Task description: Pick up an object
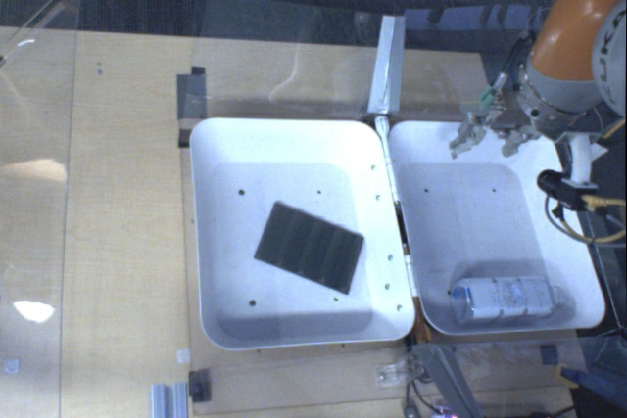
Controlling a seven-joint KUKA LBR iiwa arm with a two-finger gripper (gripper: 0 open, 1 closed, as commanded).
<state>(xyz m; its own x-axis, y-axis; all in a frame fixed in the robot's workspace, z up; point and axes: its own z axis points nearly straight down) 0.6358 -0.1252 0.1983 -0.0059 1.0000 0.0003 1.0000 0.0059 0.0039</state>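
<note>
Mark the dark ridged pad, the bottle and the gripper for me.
dark ridged pad (310, 247), camera view, middle of its top face.
bottle (505, 297), camera view, on its label, mid-body.
gripper (489, 141), camera view, midway between its fingertips.

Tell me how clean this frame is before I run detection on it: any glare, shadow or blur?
Camera view: pale glare patches on the bench at left, seemingly off a clear panel; soft shadow along the left bin's near wall; the dark ribbed pad is fairly crisp; the plastic bottle in the right bin looks soft and low-contrast; the gripper is small and slightly blurred.
</note>
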